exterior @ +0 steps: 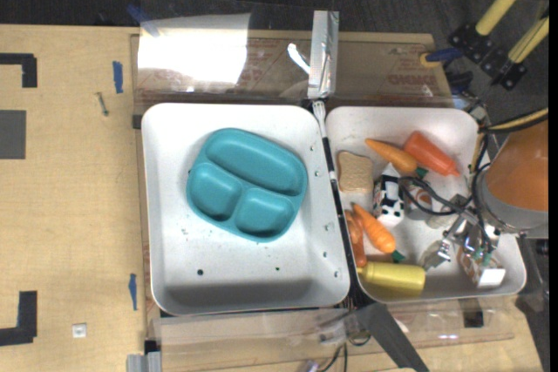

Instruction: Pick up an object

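Camera view, writing: faint printed letters on the clear sheet behind the bins, too blurred to read.
Surface point(61, 213): tan board with black corner marks and bits of blue tape.
Left bin point(166, 266): shallow, white, matte, rounded corners, a few dark specks on the floor.
Teal tray point(247, 183): smooth plastic, rounded, three compartments, lying near the middle of the left bin.
Right bin point(453, 122): white, same shape, touching the left bin along a shared rim.
Carrots: one orange, tapered, green-tipped point(392, 155) near the back; a stubbier one point(430, 152) just beside it; another point(376, 227) lower down by the left wall.
Tan block point(354, 172): spongy look, squared, against the left wall.
Cow figure point(389, 199): small, black and white, between the carrots.
Yellow cylinder point(394, 277): smooth, lying on its side at the front edge.
Arm: grey wrist with orange band point(521, 174), entering from the right.
End effector point(466, 250): metallic, wired, low in the right bin's front right corner; open or closed cannot be told.
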`<state>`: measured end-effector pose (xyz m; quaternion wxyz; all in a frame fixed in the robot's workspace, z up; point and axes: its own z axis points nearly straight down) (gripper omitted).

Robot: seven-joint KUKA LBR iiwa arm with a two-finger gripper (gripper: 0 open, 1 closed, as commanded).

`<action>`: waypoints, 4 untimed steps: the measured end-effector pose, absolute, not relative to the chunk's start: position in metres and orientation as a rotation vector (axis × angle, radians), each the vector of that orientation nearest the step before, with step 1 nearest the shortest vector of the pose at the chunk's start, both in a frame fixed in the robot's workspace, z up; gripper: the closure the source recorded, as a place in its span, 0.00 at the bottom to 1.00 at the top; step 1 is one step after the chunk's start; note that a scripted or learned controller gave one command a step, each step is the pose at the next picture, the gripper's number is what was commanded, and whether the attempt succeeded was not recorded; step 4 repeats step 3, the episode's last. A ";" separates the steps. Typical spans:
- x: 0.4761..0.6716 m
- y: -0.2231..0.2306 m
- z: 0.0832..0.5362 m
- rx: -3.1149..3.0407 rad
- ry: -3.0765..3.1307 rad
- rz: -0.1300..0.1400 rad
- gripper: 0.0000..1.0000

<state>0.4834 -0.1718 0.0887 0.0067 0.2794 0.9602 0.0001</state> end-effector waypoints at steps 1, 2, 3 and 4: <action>0.525 -0.190 0.192 0.767 3.034 -0.001 0.00; 0.483 -0.206 0.088 0.599 3.072 -0.002 0.00; 0.594 -0.223 0.172 0.511 3.085 -0.002 0.00; 0.594 -0.223 0.172 0.511 3.085 -0.002 0.00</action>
